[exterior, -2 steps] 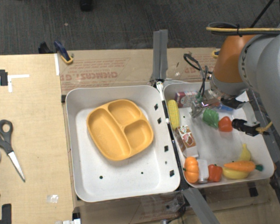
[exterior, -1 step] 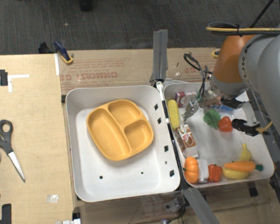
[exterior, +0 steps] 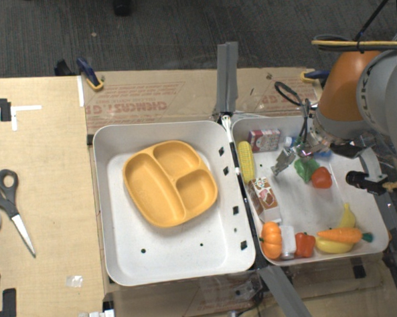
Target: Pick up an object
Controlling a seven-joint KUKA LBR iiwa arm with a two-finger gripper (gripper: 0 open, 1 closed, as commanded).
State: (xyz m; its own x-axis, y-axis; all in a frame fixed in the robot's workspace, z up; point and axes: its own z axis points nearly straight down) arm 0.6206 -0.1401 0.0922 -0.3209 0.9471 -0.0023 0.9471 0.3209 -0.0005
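end effector [exterior: 287, 160] over far part of right bin [exterior: 375, 244] | fingers look spread, pinching nothing, though blurred | green vegetable [exterior: 304, 170] just right of it, touching red pepper [exterior: 321, 178]

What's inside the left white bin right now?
The left bin holds a yellow divided plate, its three compartments bare. The bin floor beneath the plate is covered.
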